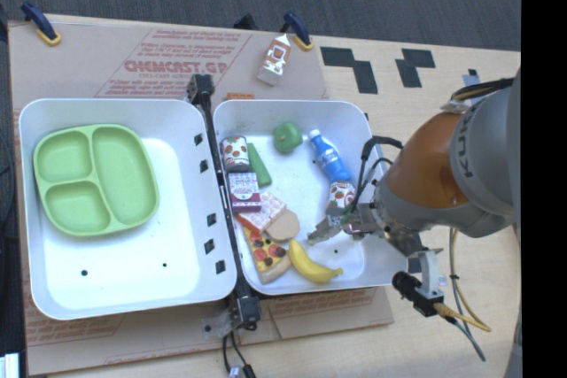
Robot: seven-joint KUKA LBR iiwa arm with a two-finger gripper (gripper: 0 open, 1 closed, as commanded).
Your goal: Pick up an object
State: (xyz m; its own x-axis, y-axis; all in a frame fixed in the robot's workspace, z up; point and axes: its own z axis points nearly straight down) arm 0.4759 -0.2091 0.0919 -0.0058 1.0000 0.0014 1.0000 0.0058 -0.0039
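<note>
Grey arm (443,168) over right bin (354,115), jaws (330,226) low beside banana (312,264). Banana just below-left, long axis slanting down-right. Jaws' state: cannot tell.

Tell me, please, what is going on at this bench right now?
A grey and orange robot arm reaches in from the right, with its gripper low in the right bin, just above a toy banana and beside a small can. No object is visibly between its fingers. The left bin holds a green divided plate.
</note>
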